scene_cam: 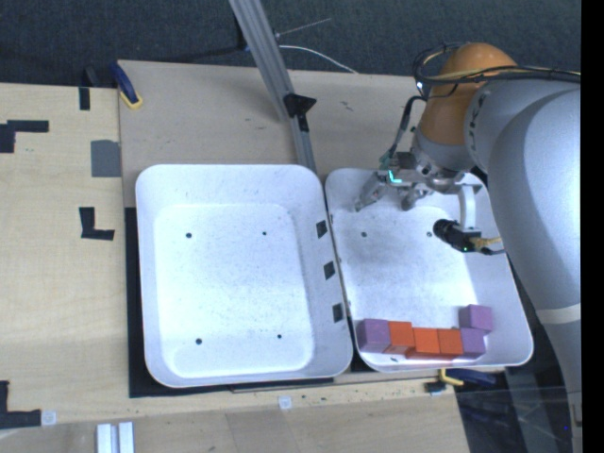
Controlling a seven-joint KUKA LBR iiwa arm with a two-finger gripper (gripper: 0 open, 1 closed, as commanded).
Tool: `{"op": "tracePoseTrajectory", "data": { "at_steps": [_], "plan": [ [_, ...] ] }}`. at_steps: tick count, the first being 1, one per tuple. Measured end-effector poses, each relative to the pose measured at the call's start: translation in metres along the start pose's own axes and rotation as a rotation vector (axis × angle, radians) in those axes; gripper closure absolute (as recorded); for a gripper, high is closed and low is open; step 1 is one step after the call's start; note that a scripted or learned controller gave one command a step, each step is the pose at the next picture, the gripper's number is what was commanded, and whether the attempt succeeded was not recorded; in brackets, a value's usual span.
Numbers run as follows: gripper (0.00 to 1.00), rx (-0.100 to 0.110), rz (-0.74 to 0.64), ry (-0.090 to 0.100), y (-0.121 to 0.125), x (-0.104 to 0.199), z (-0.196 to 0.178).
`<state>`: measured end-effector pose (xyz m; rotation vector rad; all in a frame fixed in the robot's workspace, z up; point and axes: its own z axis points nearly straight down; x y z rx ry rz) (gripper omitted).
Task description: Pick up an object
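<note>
- The big grey arm (533, 177) comes in from the right side, and it has an orange band (467, 69) near its end.
- The gripper (387, 192) is over the far end of the right bin (425, 253), close to the far wall.
- Its fingers (370, 196) are spread apart, with one pointing to the left and one a bit to the right.
- There is nothing between the fingers, and I can see white bin floor in the gap.
- I cannot tell if the fingertips touch the bin floor or just hang above it.
- A small green light glows on the gripper body, just above the fingers.
- The blocks sit in a row at the near end of the right bin, well away from the gripper.
- A purple block (375, 333) is at the left end of the row.
- Orange blocks (427, 340) come next in the middle, touching each other.
- More purple blocks (475, 327) are at the right end, one a little farther back than the other.
- The left bin (231, 272) is beside the right bin, and their edges meet in the middle.
- Both bins rest on the tan counter (57, 281).
- A grey metal pole (269, 59) leans over the far side of the counter.
</note>
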<state>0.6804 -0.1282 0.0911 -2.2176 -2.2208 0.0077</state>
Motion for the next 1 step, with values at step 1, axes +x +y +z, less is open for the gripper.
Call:
{"op": "tracePoseTrajectory", "data": {
  "at_steps": [1],
  "plan": [
    [0.00, -0.006, 0.003, -0.001, -0.0089, -0.0283, -0.0199]
  ]
}}
